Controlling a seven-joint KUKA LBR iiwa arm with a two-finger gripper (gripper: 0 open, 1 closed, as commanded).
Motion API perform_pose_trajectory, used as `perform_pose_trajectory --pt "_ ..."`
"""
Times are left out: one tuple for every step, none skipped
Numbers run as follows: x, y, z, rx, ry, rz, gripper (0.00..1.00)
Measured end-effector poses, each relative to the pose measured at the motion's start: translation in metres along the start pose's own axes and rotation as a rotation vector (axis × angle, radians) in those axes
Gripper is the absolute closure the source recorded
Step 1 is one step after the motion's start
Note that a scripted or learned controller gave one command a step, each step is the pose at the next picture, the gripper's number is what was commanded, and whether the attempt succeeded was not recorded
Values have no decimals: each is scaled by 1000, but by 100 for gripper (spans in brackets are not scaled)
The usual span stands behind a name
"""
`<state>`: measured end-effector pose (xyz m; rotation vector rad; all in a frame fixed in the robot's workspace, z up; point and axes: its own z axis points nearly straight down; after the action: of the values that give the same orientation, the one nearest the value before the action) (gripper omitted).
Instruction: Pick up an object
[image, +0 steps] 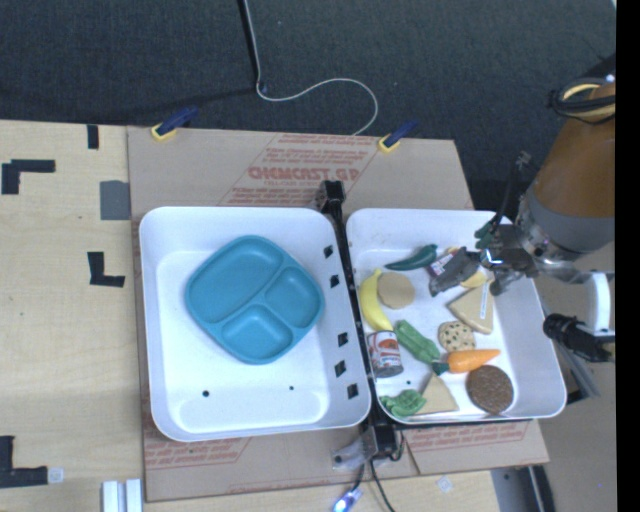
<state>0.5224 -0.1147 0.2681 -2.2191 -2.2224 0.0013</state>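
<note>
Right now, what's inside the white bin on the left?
The left bin holds a blue divided plate, lying flat with three compartments. Whatever sits beneath the plate is covered. The toy food is all in the right bin.

You've got one fixed camera up above the bench, looking down at a slant from a fair way off. It takes in both white bins, left bin (160, 300) and right bin (525, 350), plus the cardboard sheet (300, 170) under them. The arm (580, 180) comes in from the right.

blue divided plate (255, 298) in left bin (160, 330); cardboard sheet (300, 170) beneath; white cable (300, 95) behind.
</note>
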Motion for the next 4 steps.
perform_pose_trajectory --pt "43 -41 0 4 2 -3 0" --pt "42 -39 -10 2 0 -1 100" --pt "146 -38 -67 -5 3 -13 100" --pt "126 -39 -88 -2 0 1 100"
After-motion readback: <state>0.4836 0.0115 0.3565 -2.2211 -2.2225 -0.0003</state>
